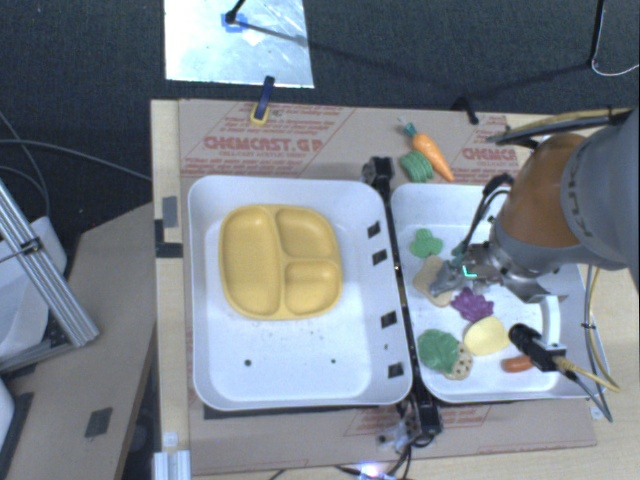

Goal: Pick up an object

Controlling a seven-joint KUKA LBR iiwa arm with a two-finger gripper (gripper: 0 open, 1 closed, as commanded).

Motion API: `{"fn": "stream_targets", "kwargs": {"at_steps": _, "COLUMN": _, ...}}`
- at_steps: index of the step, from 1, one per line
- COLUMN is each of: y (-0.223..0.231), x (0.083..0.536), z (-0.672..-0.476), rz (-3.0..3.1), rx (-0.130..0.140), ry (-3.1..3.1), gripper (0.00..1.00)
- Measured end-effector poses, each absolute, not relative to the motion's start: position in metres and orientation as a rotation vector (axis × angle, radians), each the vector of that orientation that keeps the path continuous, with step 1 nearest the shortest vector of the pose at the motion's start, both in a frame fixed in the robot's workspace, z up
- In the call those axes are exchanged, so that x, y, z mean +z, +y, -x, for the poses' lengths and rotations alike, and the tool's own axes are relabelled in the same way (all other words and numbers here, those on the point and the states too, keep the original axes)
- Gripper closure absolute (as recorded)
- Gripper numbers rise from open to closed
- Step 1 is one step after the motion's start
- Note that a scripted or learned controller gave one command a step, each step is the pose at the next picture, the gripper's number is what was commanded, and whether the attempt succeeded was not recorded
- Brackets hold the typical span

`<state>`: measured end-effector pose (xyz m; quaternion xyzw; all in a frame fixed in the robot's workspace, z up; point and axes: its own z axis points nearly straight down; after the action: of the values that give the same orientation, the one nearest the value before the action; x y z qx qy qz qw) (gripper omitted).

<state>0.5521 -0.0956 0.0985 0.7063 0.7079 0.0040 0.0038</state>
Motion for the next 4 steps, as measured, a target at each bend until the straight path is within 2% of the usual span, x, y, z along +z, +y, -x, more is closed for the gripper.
{"fn": "stream_targets", "kwargs": {"at_steps": 1, "y": -0.092, "x": 0.084, "z": -0.507, "rz": -2.219, "rx": 0.001, "ry": 2.22, "gripper": 0.0}}
{"fn": "stream_targets", "kwargs": {"at_steps": 2, "y": -0.082, "x": 0.085, "z": -0.586, "rz": -2.209, "rx": 0.008, "ry": 2.224, "gripper": 0.0}}
{"fn": "stream_targets", "kwargs": {"at_steps": 3, "y": -0.117, "x": 0.116, "z": -0.6, "rz": -2.218, "rx": 0.003, "ry": 2.217, "gripper": 0.0}}
{"fn": "stream_targets", "kwargs": {"at_steps": 4, "y": -0.126, "x": 0.085, "z": -0.623, "rz": -2.215, "rx": 0.003, "ry": 2.225, "gripper": 0.0}}
